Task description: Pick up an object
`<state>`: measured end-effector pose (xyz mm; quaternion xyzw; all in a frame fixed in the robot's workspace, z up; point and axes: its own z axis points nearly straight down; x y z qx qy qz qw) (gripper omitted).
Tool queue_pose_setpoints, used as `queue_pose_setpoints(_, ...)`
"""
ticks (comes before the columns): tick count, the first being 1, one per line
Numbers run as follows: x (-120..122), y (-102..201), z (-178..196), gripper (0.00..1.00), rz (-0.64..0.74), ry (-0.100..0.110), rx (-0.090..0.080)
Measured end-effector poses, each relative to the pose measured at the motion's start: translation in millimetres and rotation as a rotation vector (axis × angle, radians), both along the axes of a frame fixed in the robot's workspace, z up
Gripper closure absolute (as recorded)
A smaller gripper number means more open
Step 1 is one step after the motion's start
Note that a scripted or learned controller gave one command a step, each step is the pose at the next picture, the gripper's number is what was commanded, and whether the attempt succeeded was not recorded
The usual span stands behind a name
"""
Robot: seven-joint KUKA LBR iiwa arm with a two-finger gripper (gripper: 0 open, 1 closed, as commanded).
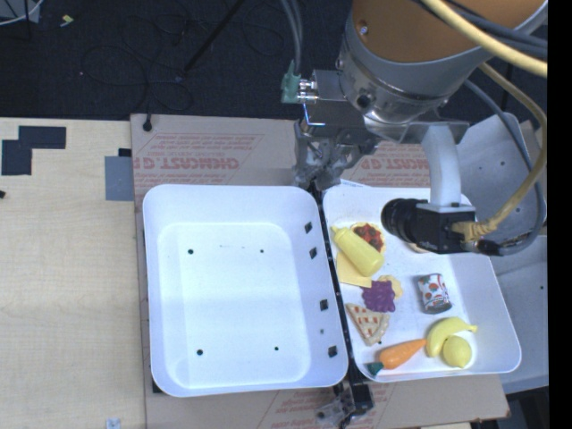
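The bench is a pale wooden top with a sheet of brown cardboard (219,155) laid over it, and on that cardboard sit two shallow white bins side by side; behind them the floor is dark and strewn with cables. The arm (420,34) leans in from above, big and grey with its orange band, and its gripper (323,164) hangs at the far edge of the bins, right over the seam where the two rims meet. From here the gripper is a dark tangle against the cardboard, and I cannot tell whether it is clenched or released; nothing visible sits in it.

Below and to the left of the gripper lies the left bin (170,239). Below and to the right lies the right bin (496,315), where all the toy food is gathered. Nearest the gripper, just below it, are a yellow bottle-shaped piece (359,250) lying tilted and a red-and-dark item (368,235) touching its upper end. Farther down come a purple piece (380,296), a waffle wedge (367,321) and an orange carrot (401,353). Off to the right of those sit a small can (434,293) and, near the bin's near corner, what looks like a banana (450,330) against a lemon (457,353).
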<state>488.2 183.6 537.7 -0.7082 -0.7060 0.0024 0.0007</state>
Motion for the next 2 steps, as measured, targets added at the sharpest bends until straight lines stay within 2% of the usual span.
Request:
queue_pose_setpoints(1, -15, 9, -148, 1.00, 0.004, 0.013, -0.005)
queue_pose_setpoints(2, -13, 63, -109, 1.00, 0.009, -0.003, 0.003)
